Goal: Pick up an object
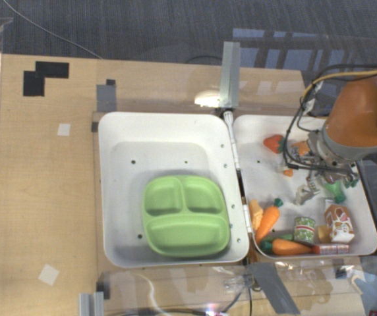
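- Camera view: the grey arm with its orange band reaches in from the right over the right-hand shallow white bin point(370, 239), because that is where the loose toy objects lie.
- Its two-finger gripper point(309, 191) hangs low above the bin floor, and I cannot tell its state from here.
- Candidate objects cluster along the near edge: an orange plastic carrot with a green top point(267, 220), a second carrot lying flat point(290, 246), a small green-labelled can point(304, 229) and a red-and-white carton point(339, 221).
- A red toy vegetable point(273, 142) sits apart toward the far side.
- The left-hand white bin point(169, 127) holds a green divided plastic plate point(185, 216), probably as the receiving side.
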Motion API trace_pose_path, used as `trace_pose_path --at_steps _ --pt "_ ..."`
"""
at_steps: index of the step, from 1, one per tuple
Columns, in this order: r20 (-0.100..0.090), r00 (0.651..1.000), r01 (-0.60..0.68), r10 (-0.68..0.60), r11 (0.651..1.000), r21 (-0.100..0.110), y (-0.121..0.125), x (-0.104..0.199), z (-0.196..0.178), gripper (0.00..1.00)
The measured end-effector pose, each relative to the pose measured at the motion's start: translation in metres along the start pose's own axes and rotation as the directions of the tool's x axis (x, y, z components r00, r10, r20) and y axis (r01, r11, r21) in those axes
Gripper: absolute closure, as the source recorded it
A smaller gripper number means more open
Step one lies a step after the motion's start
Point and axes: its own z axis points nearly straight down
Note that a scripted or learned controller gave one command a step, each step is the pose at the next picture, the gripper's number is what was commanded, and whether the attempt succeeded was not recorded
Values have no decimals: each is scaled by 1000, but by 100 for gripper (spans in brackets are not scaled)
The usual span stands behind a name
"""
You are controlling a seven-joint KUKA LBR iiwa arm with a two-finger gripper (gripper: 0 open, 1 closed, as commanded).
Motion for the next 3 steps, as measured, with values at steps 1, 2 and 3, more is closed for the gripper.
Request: trace_pose_path --at_steps 1,2,3 --pt "4 998 -55 55 998 1 39 45 -2 0" --pt "20 1000 -24 24 1000 9 55 70 -5 0" --pt "3 998 65 -65 998 -1 6 -31 1 0"
